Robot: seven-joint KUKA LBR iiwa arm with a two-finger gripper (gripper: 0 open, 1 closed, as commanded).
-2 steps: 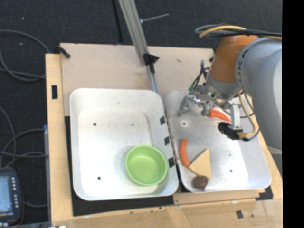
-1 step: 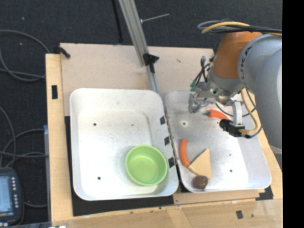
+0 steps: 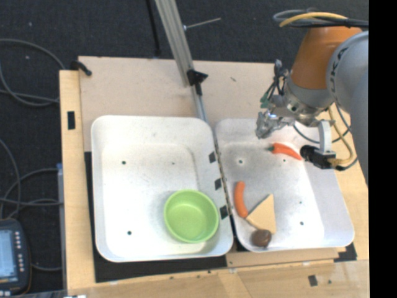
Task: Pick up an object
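Observation:
My gripper (image 3: 267,128) hangs over the far edge of the right bin (image 3: 322,222), below the orange-banded wrist. Just right of it and a little nearer lies a small orange carrot-like piece (image 3: 286,151). Nearer the front of the same bin lie an orange sausage-shaped piece (image 3: 240,198), a tan wedge (image 3: 263,214) and a small brown lump (image 3: 261,238). A green bowl (image 3: 191,216) sits in the front right part of the left bin (image 3: 124,166). Nothing shows between my fingers.
A slanted aluminium post (image 3: 178,42) rises from the board behind the bins and meets the gap between them. Black clips sit along the divide between the two bins. Cables lie on the dark floor to the left.

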